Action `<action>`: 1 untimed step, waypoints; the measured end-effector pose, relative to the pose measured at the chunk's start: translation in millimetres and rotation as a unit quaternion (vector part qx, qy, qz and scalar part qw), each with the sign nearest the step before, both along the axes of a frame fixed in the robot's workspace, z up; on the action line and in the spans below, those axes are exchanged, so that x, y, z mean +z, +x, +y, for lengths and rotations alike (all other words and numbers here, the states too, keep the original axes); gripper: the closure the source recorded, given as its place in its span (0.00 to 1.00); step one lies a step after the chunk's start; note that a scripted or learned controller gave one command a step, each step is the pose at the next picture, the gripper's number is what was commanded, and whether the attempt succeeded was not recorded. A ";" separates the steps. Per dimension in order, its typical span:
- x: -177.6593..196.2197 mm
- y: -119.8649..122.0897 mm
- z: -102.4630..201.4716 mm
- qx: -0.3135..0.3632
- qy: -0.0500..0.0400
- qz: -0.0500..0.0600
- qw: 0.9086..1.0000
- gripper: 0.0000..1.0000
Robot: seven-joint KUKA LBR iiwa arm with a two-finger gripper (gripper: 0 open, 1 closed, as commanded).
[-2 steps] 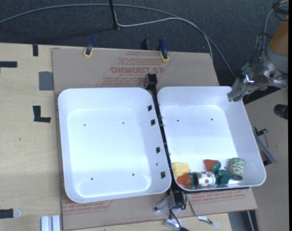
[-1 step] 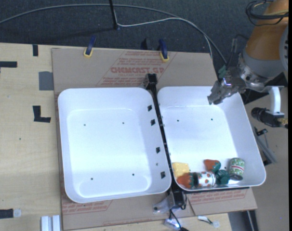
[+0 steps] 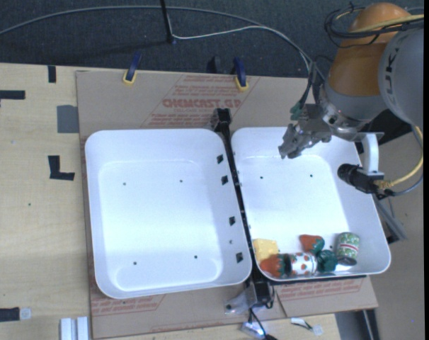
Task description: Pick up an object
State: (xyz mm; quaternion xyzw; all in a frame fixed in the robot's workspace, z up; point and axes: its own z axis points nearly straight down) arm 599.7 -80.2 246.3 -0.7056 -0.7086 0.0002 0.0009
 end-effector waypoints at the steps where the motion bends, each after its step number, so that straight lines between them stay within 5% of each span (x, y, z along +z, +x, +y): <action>1: -15.2 -2.3 50.4 0.000 0.000 0.000 1.000 1.00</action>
